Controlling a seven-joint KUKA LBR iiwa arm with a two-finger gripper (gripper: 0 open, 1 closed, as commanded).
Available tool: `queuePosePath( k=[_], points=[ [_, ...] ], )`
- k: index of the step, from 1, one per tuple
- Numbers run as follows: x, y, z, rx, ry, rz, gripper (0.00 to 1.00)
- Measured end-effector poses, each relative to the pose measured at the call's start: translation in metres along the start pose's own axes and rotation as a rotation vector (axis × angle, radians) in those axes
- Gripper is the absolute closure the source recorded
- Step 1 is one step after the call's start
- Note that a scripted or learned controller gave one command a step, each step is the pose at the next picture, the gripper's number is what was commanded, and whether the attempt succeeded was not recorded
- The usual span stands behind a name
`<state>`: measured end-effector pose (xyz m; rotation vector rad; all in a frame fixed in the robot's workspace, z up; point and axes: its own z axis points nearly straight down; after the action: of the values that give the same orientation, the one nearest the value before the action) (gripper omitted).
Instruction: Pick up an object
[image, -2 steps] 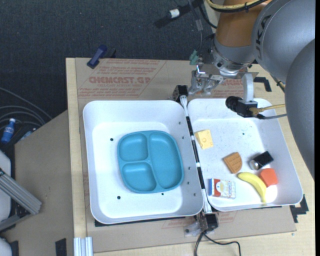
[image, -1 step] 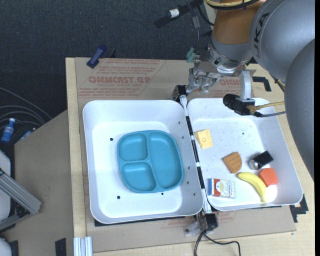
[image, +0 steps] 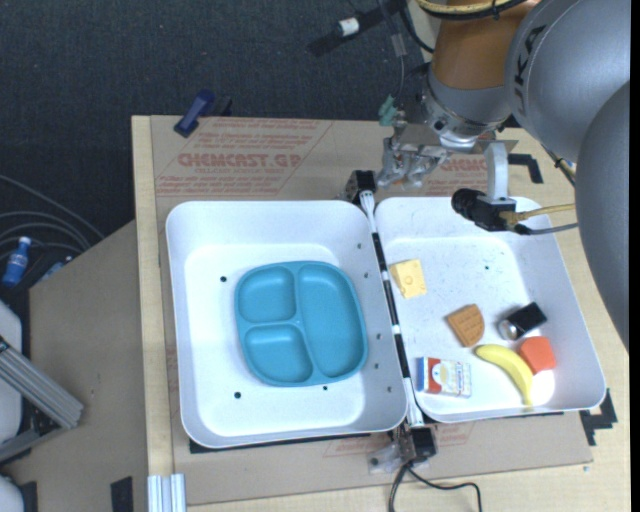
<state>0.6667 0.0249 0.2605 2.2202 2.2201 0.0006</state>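
**Gripper hangs over the far rim while the objects lie in the right bin**

We see the gripper (image: 408, 170) at the upper middle of the frame, over the far edge of the desk (image: 260, 175), just above the place where the two bins meet. No object shows in it, and we cannot tell whether it is spread or pressed together. The grey arm (image: 560, 60) with its orange band fills the upper right corner.

The loose objects all lie in the right bin (image: 480, 262), below the gripper in the frame and apart from it. A yellow block (image: 408, 278) sits near the bin's left wall. A brown square piece (image: 465, 324) lies toward the middle. A small red, white and blue box (image: 442, 376) lies flat near the lower rim. A banana (image: 508, 368) curves along the lower right, with an orange object (image: 538, 353) just beside it. A small black and silver object (image: 522, 321) lies just above these two.

The left bin (image: 190, 300) holds a blue divided plate (image: 300, 322), lying flat near its middle.

On the desk at the upper left of the frame lies a small blue object (image: 193, 113), well apart from both bins.
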Motion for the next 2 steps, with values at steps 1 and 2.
queuePosePath(
  k=[1,2],
  points=[
    [-0.0465,-0.0005,0.011,0.004,0.001,0.001,1.0],
    [-0.0461,-0.0004,0.0109,0.004,0.001,0.0,0.0]
  ],
)
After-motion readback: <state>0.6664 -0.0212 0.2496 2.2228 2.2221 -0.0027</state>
